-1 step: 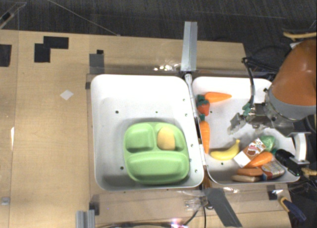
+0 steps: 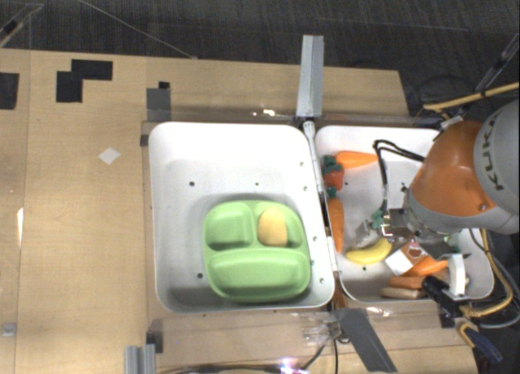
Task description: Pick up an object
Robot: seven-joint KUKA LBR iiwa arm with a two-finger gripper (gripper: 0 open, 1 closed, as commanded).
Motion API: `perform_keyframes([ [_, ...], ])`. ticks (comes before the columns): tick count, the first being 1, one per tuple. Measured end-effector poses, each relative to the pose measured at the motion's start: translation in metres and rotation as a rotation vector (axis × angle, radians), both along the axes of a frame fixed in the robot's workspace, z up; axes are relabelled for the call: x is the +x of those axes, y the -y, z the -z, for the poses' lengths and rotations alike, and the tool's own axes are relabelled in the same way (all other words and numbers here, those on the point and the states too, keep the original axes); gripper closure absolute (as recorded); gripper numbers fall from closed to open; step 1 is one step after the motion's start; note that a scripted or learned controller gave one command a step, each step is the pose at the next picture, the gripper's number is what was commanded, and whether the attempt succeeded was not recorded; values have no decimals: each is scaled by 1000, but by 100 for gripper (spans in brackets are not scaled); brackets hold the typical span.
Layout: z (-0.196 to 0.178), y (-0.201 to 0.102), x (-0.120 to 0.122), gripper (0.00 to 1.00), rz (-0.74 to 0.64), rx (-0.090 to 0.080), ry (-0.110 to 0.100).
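The yellow curved toy banana [image 2: 367, 254] is lying in the right white plastic bin [image 2: 422, 138], near its front. The grey metal gripper [image 2: 390, 229] is hanging just above the banana, right at its upper edge. You are not seeing clearly whether the gripper is open or closed, so you cannot tell. A long orange toy carrot [image 2: 335, 223] is lying just left of the banana. Well left of the banana, the green divided plastic plate [image 2: 253, 263] is sitting in the left white bin [image 2: 187, 161].

Left bin [image 2: 175, 161]: back half free; green tray [image 2: 257, 250] fills front. Right bin [image 2: 357, 289]: crowded.
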State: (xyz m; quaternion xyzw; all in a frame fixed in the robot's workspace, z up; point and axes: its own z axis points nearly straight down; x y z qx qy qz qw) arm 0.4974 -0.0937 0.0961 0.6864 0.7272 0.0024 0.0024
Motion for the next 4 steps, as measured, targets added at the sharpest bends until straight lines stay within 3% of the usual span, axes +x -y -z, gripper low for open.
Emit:
perform_keyframes([
  [1, 3, 25, -3, 0, -61, 3, 13],
  [2, -9, 24, 0, 100, -63, 4, 20],
  [3, 1, 14, -4, 100, -62, -6, 16],
  [4, -115, -32, 16, 100, 94, 0, -1],
])
